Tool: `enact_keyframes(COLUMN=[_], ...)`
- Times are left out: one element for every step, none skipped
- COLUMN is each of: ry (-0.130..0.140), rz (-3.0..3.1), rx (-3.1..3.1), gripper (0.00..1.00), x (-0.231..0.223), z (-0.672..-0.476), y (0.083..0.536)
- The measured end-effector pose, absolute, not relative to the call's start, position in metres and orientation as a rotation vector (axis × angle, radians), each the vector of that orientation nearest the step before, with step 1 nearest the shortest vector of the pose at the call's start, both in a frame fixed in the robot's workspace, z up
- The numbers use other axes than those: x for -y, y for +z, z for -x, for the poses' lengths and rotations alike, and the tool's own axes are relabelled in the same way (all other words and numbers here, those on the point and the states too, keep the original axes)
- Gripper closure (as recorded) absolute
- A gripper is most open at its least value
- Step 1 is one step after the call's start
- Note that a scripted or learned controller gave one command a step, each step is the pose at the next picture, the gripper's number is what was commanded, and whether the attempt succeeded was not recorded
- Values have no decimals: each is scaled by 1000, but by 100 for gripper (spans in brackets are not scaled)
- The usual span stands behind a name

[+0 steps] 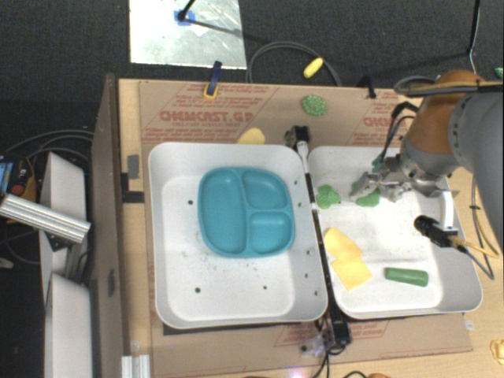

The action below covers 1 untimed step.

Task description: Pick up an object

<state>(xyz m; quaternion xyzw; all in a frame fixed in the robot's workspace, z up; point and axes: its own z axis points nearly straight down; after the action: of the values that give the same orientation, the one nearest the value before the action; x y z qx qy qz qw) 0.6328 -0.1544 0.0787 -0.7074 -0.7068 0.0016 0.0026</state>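
— Nearest us, what lies in the right bin [465, 290]?

— Two yellow pieces [345, 258], touching each other, against that bin's left wall. To their right, well apart from them, a green cylinder [405, 275] lies on its side, its long axis running left to right across the view.

— And behind the yellow pieces?

— Just behind them, by the same wall, sits a leafy green lump [327, 197]. Behind them and to the right is a small green piece [367, 201] on the bin floor. It looks a little wider than it is deep, so its long side also runs left to right, but it is too small to say which end leads.

— Where is the gripper?

— The gripper [374, 186] hangs right at that small green piece, on its far side, with the grey arm coming in from the right. I cannot tell whether it is spread or closed on the piece.

— And the left bin?

— The left bin [169, 290], left of the yellow pieces, holds one teal divided plate [244, 211], which lies flat with its three compartments facing up.
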Motion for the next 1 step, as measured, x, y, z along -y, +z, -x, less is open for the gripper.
enact_keyframes(ry=[-6], rz=[2221], rx=[2228], gripper=[100], x=[154], z=[-637], y=[96])
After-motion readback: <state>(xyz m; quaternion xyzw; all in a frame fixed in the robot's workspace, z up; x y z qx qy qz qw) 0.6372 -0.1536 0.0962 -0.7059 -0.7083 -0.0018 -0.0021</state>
